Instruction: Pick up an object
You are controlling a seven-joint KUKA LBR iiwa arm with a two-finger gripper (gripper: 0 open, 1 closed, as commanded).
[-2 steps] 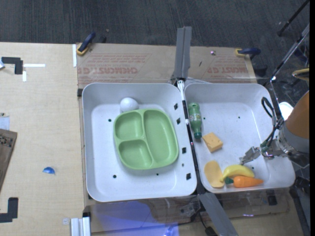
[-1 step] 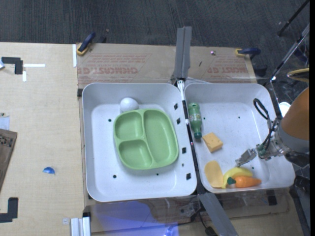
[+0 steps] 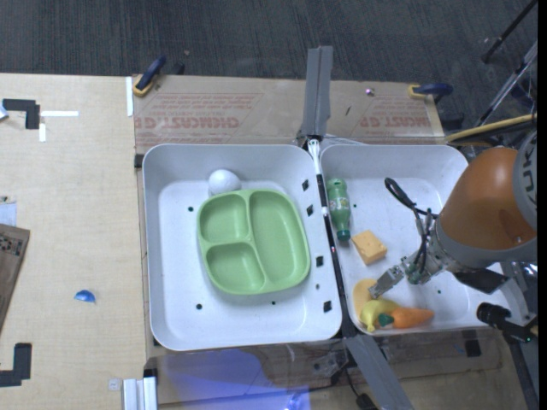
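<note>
My gripper (image 3: pixel 400 275) hangs low in the right bin (image 3: pixel 444 165), just above and to the right of a yellow banana (image 3: pixel 367 307). An orange carrot (image 3: pixel 408 318) lies against the banana near the bin's front wall. A yellow sponge block (image 3: pixel 369 247) sits a little to the upper left of the gripper. A green bottle (image 3: pixel 339 208) lies along the bin's left wall. Nothing is visibly held. The arm's orange band (image 3: pixel 487 205) hides the right side of the bin.
The left bin (image 3: pixel 171 254) holds a green divided plate (image 3: pixel 253 240) and a white ball (image 3: pixel 224 180) at its back edge. A black cable loop (image 3: pixel 402 196) hangs over the right bin's back half. A vertical divider post (image 3: pixel 318 92) stands between the bins.
</note>
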